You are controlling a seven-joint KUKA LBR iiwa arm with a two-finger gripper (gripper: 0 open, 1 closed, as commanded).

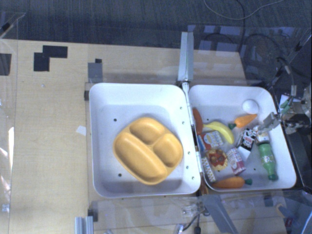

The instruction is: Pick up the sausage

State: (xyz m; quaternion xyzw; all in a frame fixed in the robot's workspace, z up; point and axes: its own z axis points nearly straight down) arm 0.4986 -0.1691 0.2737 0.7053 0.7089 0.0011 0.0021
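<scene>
Nearest to us, along the front wall of the right bin, lies a carrot, with a green bottle to its right. Just behind them we see small packets and a banana. The sausage (a reddish-brown link) lies lengthwise against the right bin's left wall, beside the divider between the bins. The gripper sits well apart from it, over the bin's right side near a small black-and-white carton; we cannot tell how it is set. A second carrot and a white ball lie farther back. In the left bin rests a yellow sectioned tray.
</scene>
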